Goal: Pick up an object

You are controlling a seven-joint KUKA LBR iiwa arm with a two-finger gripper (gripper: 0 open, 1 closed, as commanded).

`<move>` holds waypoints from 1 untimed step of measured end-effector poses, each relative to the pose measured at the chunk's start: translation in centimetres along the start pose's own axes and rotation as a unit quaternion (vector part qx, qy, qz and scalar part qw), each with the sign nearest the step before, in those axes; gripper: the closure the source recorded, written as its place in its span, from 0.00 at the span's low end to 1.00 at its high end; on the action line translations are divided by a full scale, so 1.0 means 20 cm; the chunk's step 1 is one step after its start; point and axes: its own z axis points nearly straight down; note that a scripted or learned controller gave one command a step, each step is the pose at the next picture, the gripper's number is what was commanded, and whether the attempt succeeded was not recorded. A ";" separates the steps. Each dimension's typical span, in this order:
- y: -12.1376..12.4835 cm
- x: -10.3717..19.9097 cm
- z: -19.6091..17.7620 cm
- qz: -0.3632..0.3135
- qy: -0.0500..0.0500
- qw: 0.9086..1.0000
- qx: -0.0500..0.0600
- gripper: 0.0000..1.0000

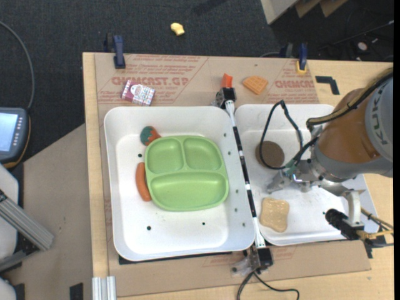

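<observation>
tool (282, 181) hangs low in the right white bin (310, 229); its state i cannot tell. centre it over the tan toast-shaped slice (274, 213) before descending.

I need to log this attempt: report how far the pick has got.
Done: the arm has reached into the right bin, gripper low between the brown disc and the tan slice. In hand: nothing visibly lifted; both lie on the bin floor. Left: grasp and raise one.
</observation>
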 end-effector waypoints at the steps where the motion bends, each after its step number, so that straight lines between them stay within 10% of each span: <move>1: 0.39 0.03 -0.02 -0.001 -0.003 1.000 -0.008 0.00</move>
